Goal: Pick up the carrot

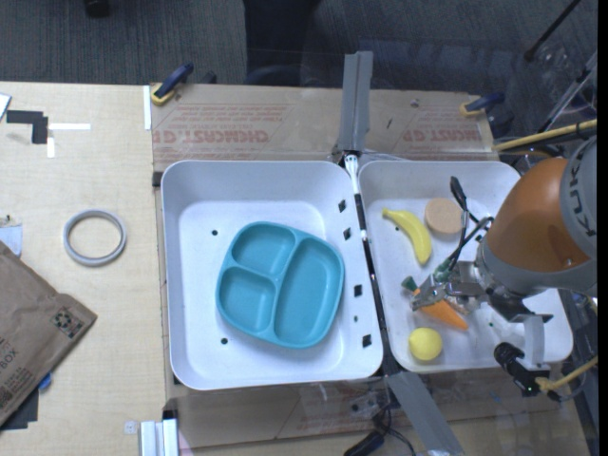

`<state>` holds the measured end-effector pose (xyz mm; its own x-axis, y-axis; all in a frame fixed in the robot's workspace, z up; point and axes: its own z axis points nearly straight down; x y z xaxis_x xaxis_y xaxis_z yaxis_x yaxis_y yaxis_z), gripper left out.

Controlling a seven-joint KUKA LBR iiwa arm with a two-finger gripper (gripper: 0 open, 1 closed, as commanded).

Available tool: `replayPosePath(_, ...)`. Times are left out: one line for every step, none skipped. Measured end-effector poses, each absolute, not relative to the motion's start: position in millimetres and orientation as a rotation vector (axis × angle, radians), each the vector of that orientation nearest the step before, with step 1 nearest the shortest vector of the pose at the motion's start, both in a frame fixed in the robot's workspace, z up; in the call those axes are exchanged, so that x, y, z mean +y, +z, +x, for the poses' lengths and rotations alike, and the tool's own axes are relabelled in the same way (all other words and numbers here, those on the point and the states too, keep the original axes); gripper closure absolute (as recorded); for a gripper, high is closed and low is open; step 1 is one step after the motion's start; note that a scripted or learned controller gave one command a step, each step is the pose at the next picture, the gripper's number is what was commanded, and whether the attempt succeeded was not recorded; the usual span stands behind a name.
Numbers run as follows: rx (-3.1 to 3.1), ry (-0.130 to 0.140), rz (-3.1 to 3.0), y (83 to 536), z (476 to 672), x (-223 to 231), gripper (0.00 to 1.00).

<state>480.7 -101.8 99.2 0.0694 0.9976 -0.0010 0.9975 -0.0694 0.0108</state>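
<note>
Right bin (375, 255) has the carrot (445, 313) around 6 o'clock, my jaws (446, 291) right over it, can't tell if they're open or closed. Banana (410, 233), tan disc (443, 216) and lemon (426, 344) share it; left bin (190, 283) holds a teal divided plate (281, 284).

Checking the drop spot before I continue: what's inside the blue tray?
Nothing shows in the blue tray: its three compartments look bare. Nothing covers it; it sits alone in the left bin.

Both bins (180, 283) look like smooth white plastic with a slight sheen. The blue tray (281, 285) is matte plastic. The counter (76, 160) looks like pale wood laminate, with brown cardboard (247, 126) behind the bins. The carrot (446, 313) looks like smooth plastic.
</note>
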Motion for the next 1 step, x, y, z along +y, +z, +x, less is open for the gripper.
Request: replayPosePath(2.125,0.01,2.29,109.5,482.2,-105.4,1.0)
